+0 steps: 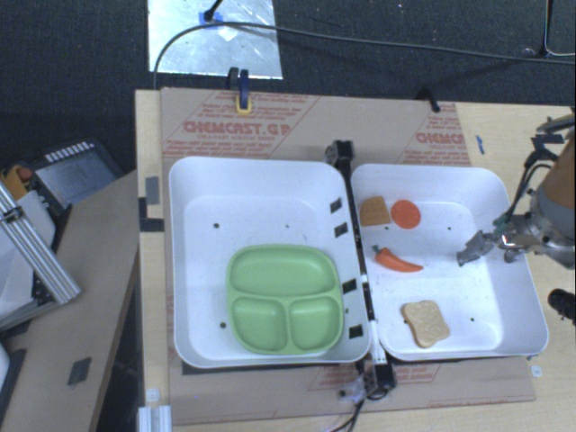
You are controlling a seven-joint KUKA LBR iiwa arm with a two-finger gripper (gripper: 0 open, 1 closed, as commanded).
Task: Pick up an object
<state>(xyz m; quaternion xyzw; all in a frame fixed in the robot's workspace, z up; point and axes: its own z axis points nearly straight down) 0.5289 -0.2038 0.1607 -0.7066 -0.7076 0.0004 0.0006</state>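
Over the right bin (517, 331) the claw (472, 250) hangs with nothing in it, how far open I cannot tell, right of the orange carrot (397, 260), a bread slice (425, 322) lying nearer.

We see in the right bin (517, 268): orange carrot (397, 260) lying flat, centre-left | toast slice (425, 322) near front | red disc (406, 214) touching tan cracker (374, 211) at back-left.
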